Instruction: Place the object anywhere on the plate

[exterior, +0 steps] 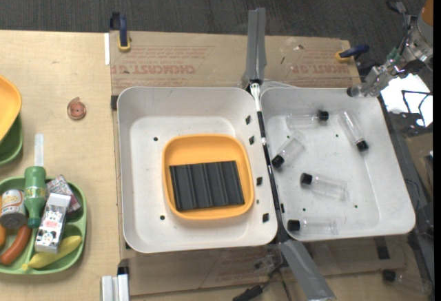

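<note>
Camera view, counter (55, 58) seen from above at a slant. Item 1: hand (364, 85), at the upper right corner of the right bin (386, 220), over or just outside the far rim; whether it is apart or together cannot be told at this size and angle, and nothing shows between its tips. Item 2: plate (207, 144), orange, one, in the middle of the left bin (138, 224), carrying a dark ribbed insert (207, 184). Item 3: vials, clear with black caps, five counted, all lying flat on the floor of the right bin and none on the plate: vial A (306, 118) near the far wall, long axis roughly across the bin; vial B (353, 131) toward the right, axis slanting down to the right; vial C (288, 152) near the divider, axis slanting; vial D (324, 186) mid-bin, axis nearly across; vial E (311, 226) by the near wall, axis across. Key relation: every vial lies below and left of the hand, with A and B nearest; the plate lies farther left again, past the divider between the bins, well apart from the hand. Judgement: no pick made yet; the step in hand is reaching down into the right bin. Item 4: green tray (72, 248) of toy food, one, at the counter's left edge, apart from the task.
</note>
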Robot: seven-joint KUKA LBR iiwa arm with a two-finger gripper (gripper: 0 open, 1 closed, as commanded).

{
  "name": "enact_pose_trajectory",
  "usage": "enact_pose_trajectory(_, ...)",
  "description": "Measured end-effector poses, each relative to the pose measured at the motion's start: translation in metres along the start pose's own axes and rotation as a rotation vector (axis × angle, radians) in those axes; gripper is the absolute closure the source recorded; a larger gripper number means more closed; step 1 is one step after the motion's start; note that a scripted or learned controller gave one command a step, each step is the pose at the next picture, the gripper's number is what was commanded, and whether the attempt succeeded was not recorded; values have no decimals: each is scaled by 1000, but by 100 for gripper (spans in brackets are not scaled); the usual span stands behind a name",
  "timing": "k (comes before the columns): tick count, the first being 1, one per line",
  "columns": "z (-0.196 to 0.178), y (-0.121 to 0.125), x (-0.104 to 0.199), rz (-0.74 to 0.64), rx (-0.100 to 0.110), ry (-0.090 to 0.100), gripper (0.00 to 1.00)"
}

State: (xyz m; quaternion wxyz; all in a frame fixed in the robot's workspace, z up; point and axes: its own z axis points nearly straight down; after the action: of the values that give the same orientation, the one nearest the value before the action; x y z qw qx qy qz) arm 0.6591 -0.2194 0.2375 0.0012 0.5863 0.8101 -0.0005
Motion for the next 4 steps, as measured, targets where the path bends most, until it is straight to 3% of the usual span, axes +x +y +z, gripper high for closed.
enact_pose_trajectory(1, -62, 0, -3, -160, -1, 0, 100)
enact_pose_trajectory(2, -117, 0, -3, -424, -2, -1, 100)
enact_pose_trajectory(3, -204, -4, -2, -684, -3, -1, 100)
enact_pose_trajectory(4, -204, -4, -2, -684, -3, -1, 0)
